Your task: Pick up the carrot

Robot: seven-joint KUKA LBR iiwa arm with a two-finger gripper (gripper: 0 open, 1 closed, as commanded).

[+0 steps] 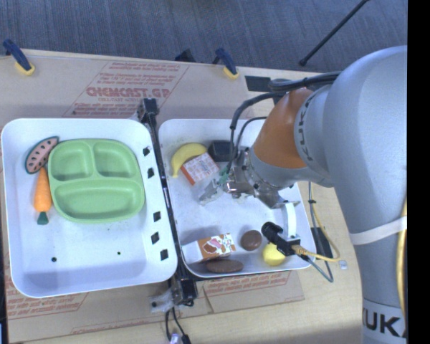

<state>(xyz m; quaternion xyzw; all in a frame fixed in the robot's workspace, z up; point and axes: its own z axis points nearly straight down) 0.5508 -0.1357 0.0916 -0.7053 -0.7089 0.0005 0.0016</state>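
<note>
Over the right bin (201,224), low among the clutter, hangs my pincer (216,190), just beside a red and white packet (201,169). I cannot tell from this angle whether it is released or clenched, and I see nothing that I could call held.

By my reckoning the task is hardly begun. The carrot (42,196) is not in this bin at all. It lies in the left bin (79,253), flat on the floor by the far left wall, orange body with its green end toward the near side, just beside the left edge of a green plate (97,179). It is well apart from me, with the wall between the two bins in the way. What is left is nearly everything: rise out of this bin, cross over, come down on the carrot, close on it and lift.

Left bin: the green plate with three compartments, all of them bare; a watermelon slice (40,154) at its upper left corner, just above the carrot; the carrot itself.

Right bin: a banana (188,154) near the upper left, a dark block (219,150) beside it, and the packet below them. Along the near wall sit a small carton (216,246), a brown round piece (251,240), a brown oval piece (223,266) and a yellow ball (274,256)
</note>
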